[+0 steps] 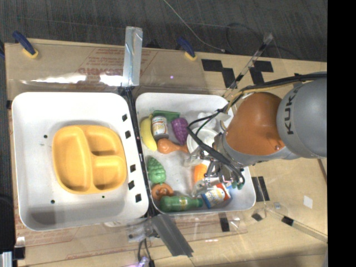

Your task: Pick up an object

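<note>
Near edge, R bin (245, 202): green cucumber-like veg (181, 203), long axis L–R along front wall, stem end not discernible; small bottle (216, 196) just beside it. Pincer (214, 178) low over orange item (199, 173), jaw state: cannot tell, wiring in way. Best approach, judged: descend straight, close across short axis, avoid crowding neighbours. Farther back: banana (147, 134), jar (159, 127), purple grapes (179, 129). L bin: yellow divided tray (89, 158).

the grey arm (303, 115) reaches in from the right, its orange band (253, 124) bulging above the wrist. the gripper (214, 178) points down and toward the near side, black cables looped around it.
</note>
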You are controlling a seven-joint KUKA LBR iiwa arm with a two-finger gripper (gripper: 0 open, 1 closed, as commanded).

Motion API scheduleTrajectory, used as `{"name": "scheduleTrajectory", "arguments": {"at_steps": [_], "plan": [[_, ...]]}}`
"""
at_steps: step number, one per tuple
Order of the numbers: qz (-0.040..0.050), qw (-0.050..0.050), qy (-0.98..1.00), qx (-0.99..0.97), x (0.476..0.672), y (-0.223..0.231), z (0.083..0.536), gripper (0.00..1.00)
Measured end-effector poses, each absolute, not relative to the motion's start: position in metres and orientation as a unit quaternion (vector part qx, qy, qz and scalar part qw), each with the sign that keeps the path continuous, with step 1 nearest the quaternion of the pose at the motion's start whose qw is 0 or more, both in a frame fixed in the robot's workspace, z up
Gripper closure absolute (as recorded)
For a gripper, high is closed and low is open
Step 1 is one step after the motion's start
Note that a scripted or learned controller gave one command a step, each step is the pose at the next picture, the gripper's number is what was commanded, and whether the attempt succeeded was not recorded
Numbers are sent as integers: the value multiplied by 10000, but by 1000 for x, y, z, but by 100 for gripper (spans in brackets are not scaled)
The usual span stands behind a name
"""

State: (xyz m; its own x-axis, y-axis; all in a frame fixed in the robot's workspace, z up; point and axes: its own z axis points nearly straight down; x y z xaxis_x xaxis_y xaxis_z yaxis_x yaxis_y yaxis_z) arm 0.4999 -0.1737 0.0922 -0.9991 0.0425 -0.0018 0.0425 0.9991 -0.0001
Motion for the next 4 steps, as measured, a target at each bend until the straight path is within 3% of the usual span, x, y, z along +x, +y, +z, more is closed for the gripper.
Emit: {"name": "scheduleTrajectory", "arguments": {"at_steps": [1,4], "plan": [[-6,77,9986,522,483,-178,95,0],[-5,48,9951,989,482,-169,94,0]]}}
